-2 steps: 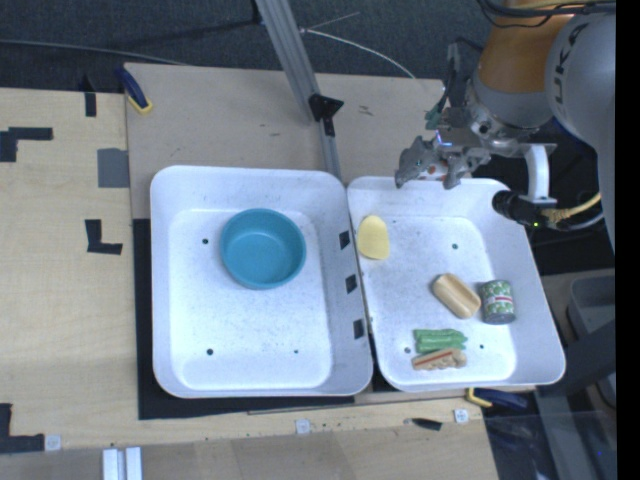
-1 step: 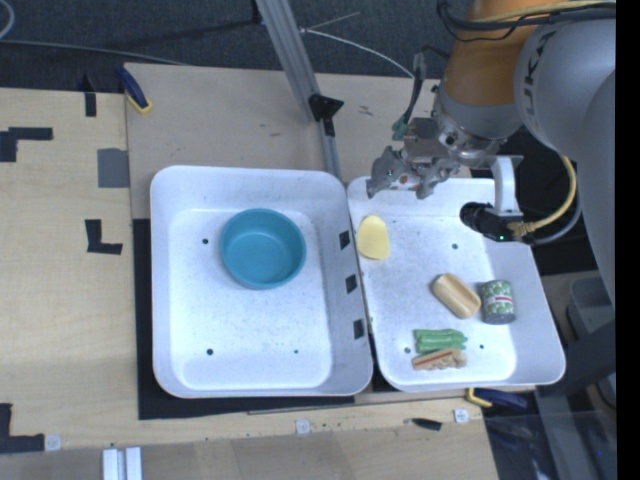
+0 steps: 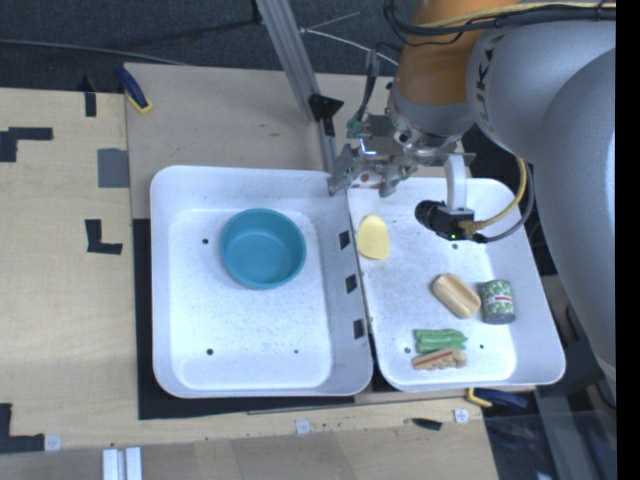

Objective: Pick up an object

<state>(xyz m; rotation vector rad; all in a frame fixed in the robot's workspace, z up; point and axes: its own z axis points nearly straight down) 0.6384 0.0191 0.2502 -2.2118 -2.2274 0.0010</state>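
The claw hangs over the right bin's far left corner; whether it is clamped I cannot tell. A yellow piece lies just beneath.

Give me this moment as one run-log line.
phase: approach | gripper: above far edge of right bin, holds nothing seen | nearest: yellow piece | left bin: blue bowl

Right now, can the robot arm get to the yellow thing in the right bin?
Probably yes. The yellow piece lies alone at the right bin's far left, nothing over it, and the gripper hangs just beyond it.
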